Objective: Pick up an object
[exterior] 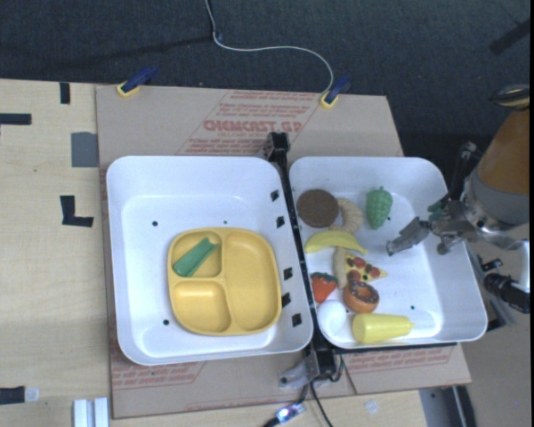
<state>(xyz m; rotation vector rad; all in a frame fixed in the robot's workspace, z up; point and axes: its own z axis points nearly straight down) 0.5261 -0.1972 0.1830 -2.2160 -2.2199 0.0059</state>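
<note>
My gripper (pixel 420 245) hangs over the right part of the right bin (pixel 445 278), open, with nothing between its fingers. To its left lie a green toy vegetable (pixel 379 206), a brown round piece (pixel 318 206) beside a beige piece (pixel 350 213), a banana (pixel 335 240) and a pizza slice (pixel 360 268). Further toward the front lie a red piece (pixel 324 286), an orange-red piece (pixel 361 299), a white egg shape (pixel 334 314) and a yellow cone-like piece (pixel 383 327). The gripper touches none of them.
The left bin (pixel 142 203) holds a yellow divided plate (pixel 240 283) with a green piece (pixel 194 257) in its back-left compartment. A ridge with clips (pixel 289 238) separates the bins. The arm's orange band (pixel 509 149) stands at the right.
</note>
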